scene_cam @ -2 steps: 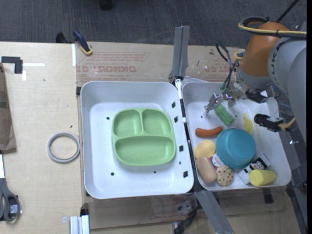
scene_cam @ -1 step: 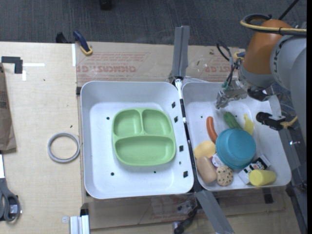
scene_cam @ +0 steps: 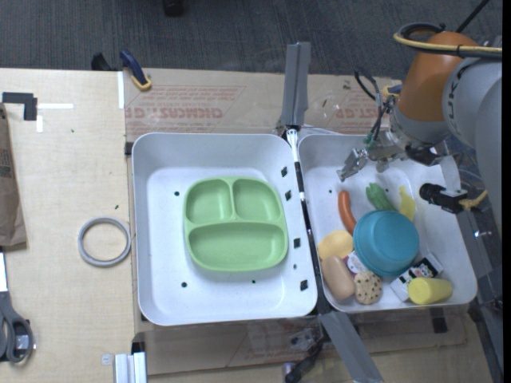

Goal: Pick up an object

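The claw (scene_cam: 363, 159) hangs over the far end of the right bin (scene_cam: 319, 152). Its metal fingers (scene_cam: 350, 168) look slightly parted and nothing sits between them.

No single object is named, so the closest pieces are the likely picks. Just below the claw lies a toy hot dog sausage (scene_cam: 345, 209), orange-red, thin and rounded. It is probably light, hollow plastic, smooth enough to roll out of a pinch. I would take it across its narrow middle, fingers crosswise to its length.

To the claw's lower right sits a green toy vegetable (scene_cam: 378, 195), with a yellow banana-like piece (scene_cam: 407, 203) just beside it. Both look glossy and light.

Further down, a teal bowl (scene_cam: 386, 242) lies upside down, partly resting on its neighbours. It is stiff, but the dome is wide and slick, so only its rim would offer a hold.

Around the bowl are a pale yellow rounded piece (scene_cam: 336, 244), a tan bread roll (scene_cam: 338, 278), a speckled cookie (scene_cam: 368, 287) and a yellow cylinder (scene_cam: 429, 290). All are toy food, likely light and not fragile. They touch each other, so a finger could nudge a neighbour.

Well to the claw's lower left, in the left bin (scene_cam: 152, 238), rests a pale green divided plate (scene_cam: 235, 223), matte plastic with three compartments.
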Action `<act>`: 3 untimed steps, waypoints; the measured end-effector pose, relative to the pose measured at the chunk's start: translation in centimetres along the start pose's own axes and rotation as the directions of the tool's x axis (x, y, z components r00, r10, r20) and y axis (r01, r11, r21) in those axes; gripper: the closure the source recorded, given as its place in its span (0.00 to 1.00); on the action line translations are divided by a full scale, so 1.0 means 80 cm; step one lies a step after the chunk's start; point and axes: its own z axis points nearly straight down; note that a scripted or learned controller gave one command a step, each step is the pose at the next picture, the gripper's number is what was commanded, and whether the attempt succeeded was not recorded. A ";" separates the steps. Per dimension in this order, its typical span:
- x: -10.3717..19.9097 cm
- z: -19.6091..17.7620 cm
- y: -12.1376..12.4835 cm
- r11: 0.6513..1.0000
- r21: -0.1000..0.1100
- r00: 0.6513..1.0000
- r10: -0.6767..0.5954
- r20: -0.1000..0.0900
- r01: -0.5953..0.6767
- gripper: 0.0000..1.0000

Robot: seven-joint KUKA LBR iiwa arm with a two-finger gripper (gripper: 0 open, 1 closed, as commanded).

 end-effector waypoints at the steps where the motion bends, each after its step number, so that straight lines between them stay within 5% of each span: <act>1: 0.046 0.013 -0.072 0.999 0.003 0.999 -0.042 -0.003 0.042 0.00; 2: 0.044 0.001 -0.072 0.999 0.003 0.999 -0.037 -0.002 0.037 1.00; 3: 0.092 -0.112 -0.004 0.992 0.003 0.992 0.124 -0.001 -0.124 1.00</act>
